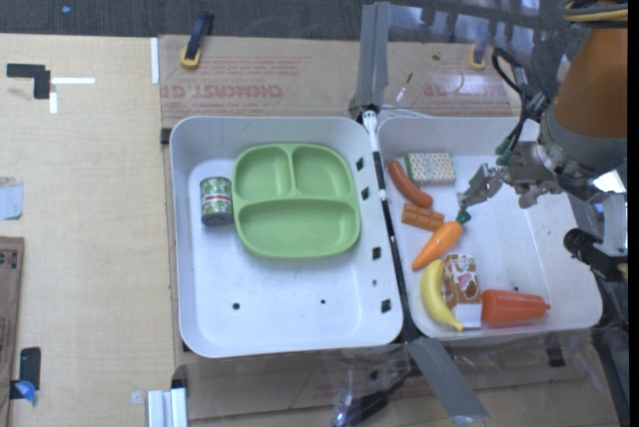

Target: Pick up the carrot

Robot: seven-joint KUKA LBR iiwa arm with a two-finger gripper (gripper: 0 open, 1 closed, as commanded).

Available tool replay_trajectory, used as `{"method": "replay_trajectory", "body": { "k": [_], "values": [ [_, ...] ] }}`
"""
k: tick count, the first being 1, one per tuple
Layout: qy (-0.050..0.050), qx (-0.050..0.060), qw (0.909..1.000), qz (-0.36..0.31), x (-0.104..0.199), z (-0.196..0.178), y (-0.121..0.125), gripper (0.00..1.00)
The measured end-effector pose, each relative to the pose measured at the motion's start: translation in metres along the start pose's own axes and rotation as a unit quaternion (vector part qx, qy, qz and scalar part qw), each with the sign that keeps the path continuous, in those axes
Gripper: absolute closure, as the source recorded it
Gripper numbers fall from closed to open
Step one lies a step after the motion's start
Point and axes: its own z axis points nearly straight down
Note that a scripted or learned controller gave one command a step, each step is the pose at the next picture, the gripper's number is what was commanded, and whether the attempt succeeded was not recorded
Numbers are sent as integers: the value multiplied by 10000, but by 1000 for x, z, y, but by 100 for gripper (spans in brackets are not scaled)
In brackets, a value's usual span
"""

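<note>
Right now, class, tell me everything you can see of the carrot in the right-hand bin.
The carrot is orange, smooth and plastic-looking, tapering to a point, with a small green stem at its thick end. It lies flat and slanted on the floor of the right bin, stem toward the upper right, tip toward the banana. The end effector hangs just above its stem end.

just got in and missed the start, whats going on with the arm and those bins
A grey and orange robot arm reaches in from the right over the right-hand bin. Its gripper hangs just above the green leafy end of the carrot, which lies flat on the bin floor, not lifted. Around the carrot lie a hot dog, a banana, a red pepper and a small box. The left bin holds a green divided plate and a small can.
</note>
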Motion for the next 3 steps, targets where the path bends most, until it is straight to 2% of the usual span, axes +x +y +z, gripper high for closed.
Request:
{"method": "replay_trajectory", "body": {
  "k": [1,2,3],
  "values": [
    [-6,-60,9999,-152,-27,123,-6,0],
    [0,-10,9998,174,9,139,17,0],
    [1,0,9998,196,8,130,17,100]
  ]
}}
